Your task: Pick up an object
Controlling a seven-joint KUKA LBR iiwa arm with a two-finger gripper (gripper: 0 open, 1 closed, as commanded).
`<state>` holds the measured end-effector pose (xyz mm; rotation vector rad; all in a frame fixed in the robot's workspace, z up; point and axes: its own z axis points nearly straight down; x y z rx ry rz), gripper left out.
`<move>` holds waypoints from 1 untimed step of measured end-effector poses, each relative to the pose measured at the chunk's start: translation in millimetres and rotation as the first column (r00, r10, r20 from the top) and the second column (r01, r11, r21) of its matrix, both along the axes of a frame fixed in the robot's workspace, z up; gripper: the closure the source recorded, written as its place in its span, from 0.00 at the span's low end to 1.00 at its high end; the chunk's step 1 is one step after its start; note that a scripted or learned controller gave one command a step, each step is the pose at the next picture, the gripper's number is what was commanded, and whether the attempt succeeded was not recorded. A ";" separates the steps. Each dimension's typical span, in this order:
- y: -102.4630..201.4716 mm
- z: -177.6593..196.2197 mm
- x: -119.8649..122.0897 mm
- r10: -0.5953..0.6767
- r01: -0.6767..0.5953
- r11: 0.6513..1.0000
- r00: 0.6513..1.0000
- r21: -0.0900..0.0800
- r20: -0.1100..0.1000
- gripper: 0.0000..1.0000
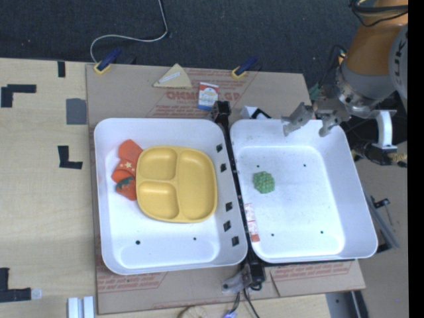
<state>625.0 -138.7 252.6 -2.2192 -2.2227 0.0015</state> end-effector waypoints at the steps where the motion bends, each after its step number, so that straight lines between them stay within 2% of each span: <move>1: 38.0 -97.1 -50.7 0.000 0.000 1.000 1.000 0.001 -0.003 0.00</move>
